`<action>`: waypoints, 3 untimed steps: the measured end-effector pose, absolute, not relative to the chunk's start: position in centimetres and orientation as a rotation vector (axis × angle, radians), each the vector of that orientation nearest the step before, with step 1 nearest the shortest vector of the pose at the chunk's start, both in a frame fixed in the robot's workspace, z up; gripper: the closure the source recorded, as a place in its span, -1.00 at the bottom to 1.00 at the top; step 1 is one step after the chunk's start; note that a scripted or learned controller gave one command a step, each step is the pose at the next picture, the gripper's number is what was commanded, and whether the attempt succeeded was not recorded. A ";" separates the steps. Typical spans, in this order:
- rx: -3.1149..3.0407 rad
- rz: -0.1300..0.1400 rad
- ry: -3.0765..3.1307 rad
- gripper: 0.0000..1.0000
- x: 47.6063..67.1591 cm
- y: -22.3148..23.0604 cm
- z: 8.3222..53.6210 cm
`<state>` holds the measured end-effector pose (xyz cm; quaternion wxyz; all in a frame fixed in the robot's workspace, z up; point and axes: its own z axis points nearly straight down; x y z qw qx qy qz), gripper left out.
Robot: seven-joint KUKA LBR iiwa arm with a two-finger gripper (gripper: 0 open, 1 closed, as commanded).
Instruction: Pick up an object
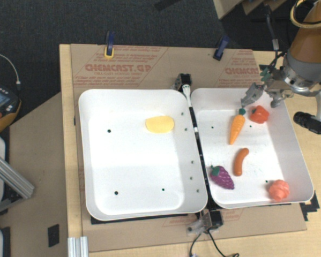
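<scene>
One yellow piece (159, 124) left; five toys right (carrot (236, 128) nearest); claw (264, 97) spread, grasping nothing

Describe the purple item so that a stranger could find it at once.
Look in the right bin, at its near left corner. The purple toy grapes lie there, just left of the orange sausage. They are the one purple, bumpy thing.

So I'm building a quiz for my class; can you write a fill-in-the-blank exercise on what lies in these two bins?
1. The yellow piece lies alone in the ____ bin.
2. The carrot is colored ____.
3. The purple grapes lie nearest the ____.
4. The tool hangs over the ____ bin.

Missing words: left; orange; sausage; right
</scene>
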<state>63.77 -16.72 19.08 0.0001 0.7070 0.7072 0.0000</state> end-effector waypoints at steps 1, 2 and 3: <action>2.231 -0.008 2.225 -1.00 58.5 -16.7 11.5; 2.222 0.000 2.221 -1.00 58.9 -16.8 12.0; 2.225 -0.002 2.224 -1.00 54.7 -14.2 14.3</action>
